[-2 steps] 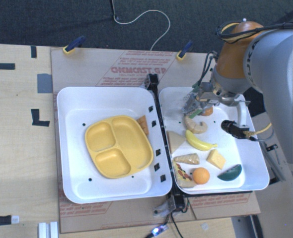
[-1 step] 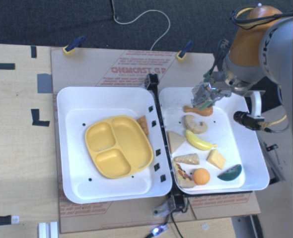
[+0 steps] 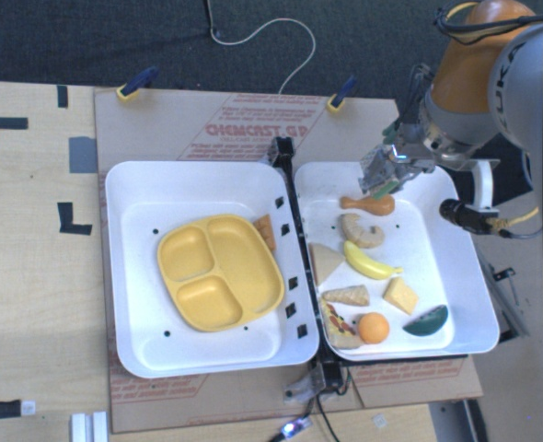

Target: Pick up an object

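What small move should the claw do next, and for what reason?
Probably lower straight down a little: the claw hangs just above the drumstick at the back of the right bin, and nothing shows between its fingers.

Hand (image 3: 379,184) low over drumstick (image 3: 368,204) in right bin (image 3: 465,274); yellow tray (image 3: 220,271) in left bin (image 3: 133,247).

A: What's the table (image 3: 32,274) like?

B: Light wood, with black tape marks (image 3: 69,217) along the left of the frame.

A: And directly on it?

B: A cardboard sheet (image 3: 207,127) with red print, mid-frame, held at its upper edge by two blue-and-yellow clamps (image 3: 135,83).

A: On the cardboard?

B: Two white bins, touching: the left bin (image 3: 129,247) and the right bin (image 3: 465,274).
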{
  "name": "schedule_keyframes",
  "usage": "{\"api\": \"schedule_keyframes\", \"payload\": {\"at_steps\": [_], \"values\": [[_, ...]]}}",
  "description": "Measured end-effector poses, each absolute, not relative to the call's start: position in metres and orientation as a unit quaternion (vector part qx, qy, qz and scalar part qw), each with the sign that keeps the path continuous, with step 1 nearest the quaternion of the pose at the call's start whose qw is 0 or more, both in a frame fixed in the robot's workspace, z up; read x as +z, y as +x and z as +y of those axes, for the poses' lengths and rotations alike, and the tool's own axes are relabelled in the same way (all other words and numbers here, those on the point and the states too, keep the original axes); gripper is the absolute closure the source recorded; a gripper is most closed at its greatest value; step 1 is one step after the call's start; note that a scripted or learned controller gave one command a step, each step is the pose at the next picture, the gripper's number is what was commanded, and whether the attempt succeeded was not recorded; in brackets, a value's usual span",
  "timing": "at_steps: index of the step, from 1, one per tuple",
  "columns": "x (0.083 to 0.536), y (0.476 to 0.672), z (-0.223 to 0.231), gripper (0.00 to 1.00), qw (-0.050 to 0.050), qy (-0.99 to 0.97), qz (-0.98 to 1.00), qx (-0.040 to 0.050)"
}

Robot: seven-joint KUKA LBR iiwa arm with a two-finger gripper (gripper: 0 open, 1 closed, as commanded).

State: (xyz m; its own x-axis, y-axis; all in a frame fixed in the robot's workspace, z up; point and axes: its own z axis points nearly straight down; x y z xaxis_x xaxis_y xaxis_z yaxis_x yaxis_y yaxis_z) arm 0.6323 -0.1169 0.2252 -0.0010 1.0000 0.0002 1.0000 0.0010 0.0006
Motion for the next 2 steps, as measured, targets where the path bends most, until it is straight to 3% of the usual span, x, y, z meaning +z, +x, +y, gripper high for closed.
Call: {"api": "schedule_keyframes", "payload": {"at_steps": [1,2], "values": [[0.227,0.618,-0.069,1.00,-0.001,0.705,0.709,-0.0004],[0.214,0.589,-0.025,1.00,-0.002,0.705,0.709,-0.0014]]}}
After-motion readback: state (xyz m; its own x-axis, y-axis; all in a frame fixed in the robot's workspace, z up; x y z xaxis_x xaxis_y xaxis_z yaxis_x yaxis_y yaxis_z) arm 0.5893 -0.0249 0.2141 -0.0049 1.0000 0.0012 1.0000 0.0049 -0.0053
